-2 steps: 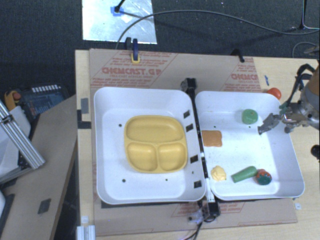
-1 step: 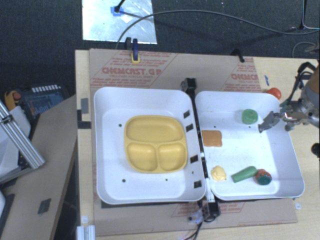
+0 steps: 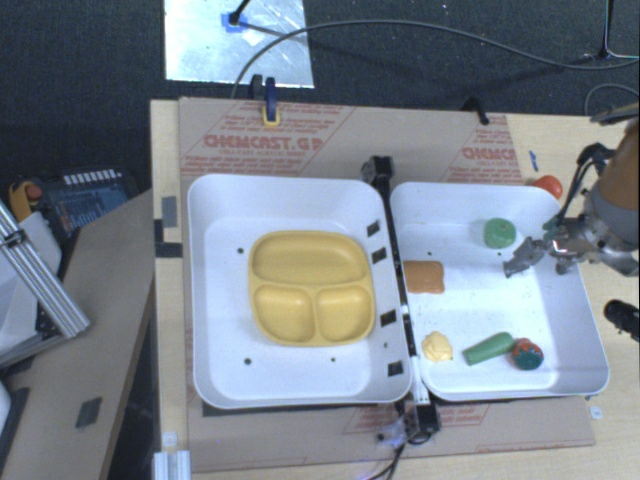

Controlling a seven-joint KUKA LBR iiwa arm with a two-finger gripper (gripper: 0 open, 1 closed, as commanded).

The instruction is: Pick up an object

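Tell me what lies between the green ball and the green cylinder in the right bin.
In the camera view, only bare white bin floor lies between the green ball and the green cylinder. The orange-brown square sits off to the left of that stretch.

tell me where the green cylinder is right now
In the camera view, the green cylinder lies in the right bin near its front edge, between the pale yellow piece and the multicoloured ball, touching or nearly touching the ball.
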